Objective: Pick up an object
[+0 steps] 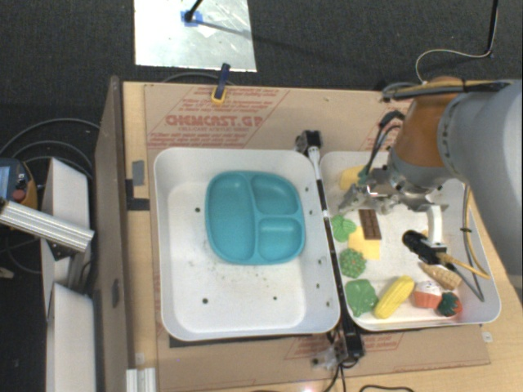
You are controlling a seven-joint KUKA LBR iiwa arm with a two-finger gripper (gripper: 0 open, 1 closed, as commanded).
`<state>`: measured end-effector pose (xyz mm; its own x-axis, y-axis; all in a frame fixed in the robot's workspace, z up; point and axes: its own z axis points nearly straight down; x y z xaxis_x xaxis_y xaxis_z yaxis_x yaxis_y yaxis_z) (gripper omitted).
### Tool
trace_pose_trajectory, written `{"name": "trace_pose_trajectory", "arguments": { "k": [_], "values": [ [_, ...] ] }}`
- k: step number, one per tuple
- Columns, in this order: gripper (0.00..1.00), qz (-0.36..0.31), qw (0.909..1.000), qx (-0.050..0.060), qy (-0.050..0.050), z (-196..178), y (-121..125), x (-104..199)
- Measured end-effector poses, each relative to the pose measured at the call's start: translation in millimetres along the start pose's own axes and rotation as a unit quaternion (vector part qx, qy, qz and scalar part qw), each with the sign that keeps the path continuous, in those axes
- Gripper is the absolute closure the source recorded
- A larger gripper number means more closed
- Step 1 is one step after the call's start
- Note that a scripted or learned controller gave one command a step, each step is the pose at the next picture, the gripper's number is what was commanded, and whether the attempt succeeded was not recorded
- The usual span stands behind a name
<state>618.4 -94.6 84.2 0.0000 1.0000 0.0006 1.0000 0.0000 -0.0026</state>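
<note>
Dark carpet floor surrounds a brown cardboard-covered bench printed with red lettering; a shiny foil sheet lies on the carpet behind it. Two white bins sit side by side on the bench. Left bin holds a teal divided plate, upright, near its center. Right bin holds toy food: a yellow block with a brown chocolate-bar piece lying across it, a dark green piece near the divider, a round green bumpy piece below that, a green lettuce-like piece at the front, a yellow corn cob tilted just beside it, a red-and-white piece and a small green-red piece in the front right corner, plus a tan bread-like piece. Another yellow piece sits at the back, partly behind the tool. Grey arm with orange band reaches in from the right; gripper hangs over the back of the right bin, just above the chocolate-bar piece. Cannot tell how its jaws are set, and nothing is visibly pinched. Black cables lie on the floor at left.
</note>
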Motion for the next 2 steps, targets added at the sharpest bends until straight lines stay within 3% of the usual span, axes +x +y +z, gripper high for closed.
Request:
{"name": "trace_pose_trajectory", "arguments": {
  "k": [1,2],
  "values": [
    [0.0,-0.003,1.0,-0.002,0.0,-1.7,52.2,7.7],
    [1.0,-0.003,1.0,0.006,0.001,-12.1,48.8,7.2]
  ]
}}
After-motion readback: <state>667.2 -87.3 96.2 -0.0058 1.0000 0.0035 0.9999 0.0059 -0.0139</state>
